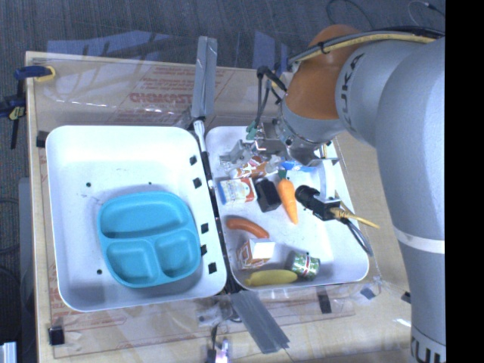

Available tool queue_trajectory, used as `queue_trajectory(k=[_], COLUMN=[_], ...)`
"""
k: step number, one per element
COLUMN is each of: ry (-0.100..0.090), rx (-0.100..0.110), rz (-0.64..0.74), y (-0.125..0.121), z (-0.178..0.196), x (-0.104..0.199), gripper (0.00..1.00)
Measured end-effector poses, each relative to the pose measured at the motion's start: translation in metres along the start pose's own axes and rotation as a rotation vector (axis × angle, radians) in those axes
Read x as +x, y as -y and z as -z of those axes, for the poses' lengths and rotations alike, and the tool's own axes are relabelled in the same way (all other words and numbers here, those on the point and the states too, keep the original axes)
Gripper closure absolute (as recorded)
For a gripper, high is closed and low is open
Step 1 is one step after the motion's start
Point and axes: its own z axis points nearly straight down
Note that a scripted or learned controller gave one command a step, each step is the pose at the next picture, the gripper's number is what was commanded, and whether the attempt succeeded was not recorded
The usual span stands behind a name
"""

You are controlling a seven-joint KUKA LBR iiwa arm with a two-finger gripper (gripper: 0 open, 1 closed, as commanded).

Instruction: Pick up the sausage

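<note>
gripper (253,151) at the right bin's (344,267) far end, grip state unclear; sausage (247,226) lies apart.

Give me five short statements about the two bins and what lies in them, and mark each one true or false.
1. The sausage lies in the right bin. True.
2. The blue tray holds the carrot. False: the carrot lies in the right bin, and the tray sits in the left bin.
3. The banana lies near the right bin's front edge. True.
4. The gripper is over the left bin. False: it is over the back of the right bin.
5. The sausage lies behind the carrot. False: it lies nearer the front, left of the carrot.
</note>
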Motion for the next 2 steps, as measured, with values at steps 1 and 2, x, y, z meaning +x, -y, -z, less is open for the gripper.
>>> queue_trajectory(k=[1, 2], ry=[0.001, 0.001], rx=[-0.001, -0.004], rz=[-0.015, 0.051], y=[0.029, 0.029], z=[-0.093, 0.01], x=[-0.025, -0.016], gripper=[0.0, 0.0])
